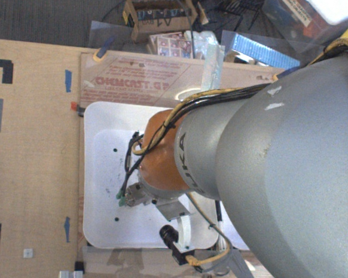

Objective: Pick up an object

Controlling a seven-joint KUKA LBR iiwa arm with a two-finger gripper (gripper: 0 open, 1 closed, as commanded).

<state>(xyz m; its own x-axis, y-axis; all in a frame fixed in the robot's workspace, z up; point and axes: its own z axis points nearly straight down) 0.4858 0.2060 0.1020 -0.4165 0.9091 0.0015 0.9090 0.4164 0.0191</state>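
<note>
**Descent over bin, grasp unconfirmed**

Arm [268,155] is lowered into white bin [97,159], centre-left of frame. Gripper [134,197] is masked by wrist; claw state can't be told. No object identified; a clear target is needed nxt.

Slanted overhead view onto bin [96,177]

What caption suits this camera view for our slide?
Grey KUKA arm with orange band reaching down into a white bin.
</note>
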